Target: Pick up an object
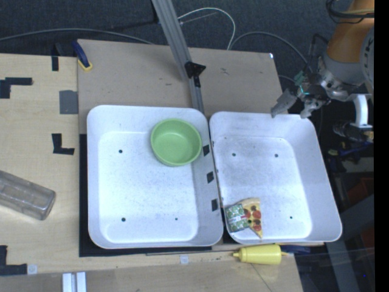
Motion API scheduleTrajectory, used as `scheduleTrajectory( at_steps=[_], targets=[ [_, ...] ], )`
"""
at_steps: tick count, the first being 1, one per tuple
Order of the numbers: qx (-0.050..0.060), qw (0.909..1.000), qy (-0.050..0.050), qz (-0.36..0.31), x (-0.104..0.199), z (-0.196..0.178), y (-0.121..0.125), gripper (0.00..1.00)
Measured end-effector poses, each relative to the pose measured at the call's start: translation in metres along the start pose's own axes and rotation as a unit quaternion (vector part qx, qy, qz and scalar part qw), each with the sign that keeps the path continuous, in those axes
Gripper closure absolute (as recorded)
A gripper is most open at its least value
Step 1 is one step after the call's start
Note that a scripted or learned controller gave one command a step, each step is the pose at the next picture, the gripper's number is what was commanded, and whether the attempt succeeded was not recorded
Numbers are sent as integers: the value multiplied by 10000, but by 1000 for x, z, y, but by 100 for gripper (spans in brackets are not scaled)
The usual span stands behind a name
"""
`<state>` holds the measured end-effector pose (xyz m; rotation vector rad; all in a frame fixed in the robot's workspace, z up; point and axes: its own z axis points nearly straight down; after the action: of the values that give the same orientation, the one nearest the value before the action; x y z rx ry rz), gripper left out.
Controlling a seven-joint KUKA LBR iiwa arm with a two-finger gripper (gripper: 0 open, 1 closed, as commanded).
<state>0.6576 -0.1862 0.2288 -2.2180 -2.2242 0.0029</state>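
Note:
A light green bowl sits upright in the left bin, near its back right corner. A small printed packet with green and red marks lies in the right bin at its front left corner. My gripper hangs over the back right rim of the right bin, far from both objects. Its two fingers are spread apart and nothing is between them.
A yellow bottle lies on the bench just in front of the right bin. A clear plastic cylinder lies at the far left. A grey pole slants up from between the bins. Cables run behind the bench.

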Motion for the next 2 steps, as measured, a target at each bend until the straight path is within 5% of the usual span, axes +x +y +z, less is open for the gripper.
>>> scheduleTrajectory(
  at_steps=[1, 2],
  targets=[
    [1, 10000, -2, 1, 0, 0, 0, 0],
    [28, 10000, 3, 6, -6, 62, -3, 0]
  ],
)
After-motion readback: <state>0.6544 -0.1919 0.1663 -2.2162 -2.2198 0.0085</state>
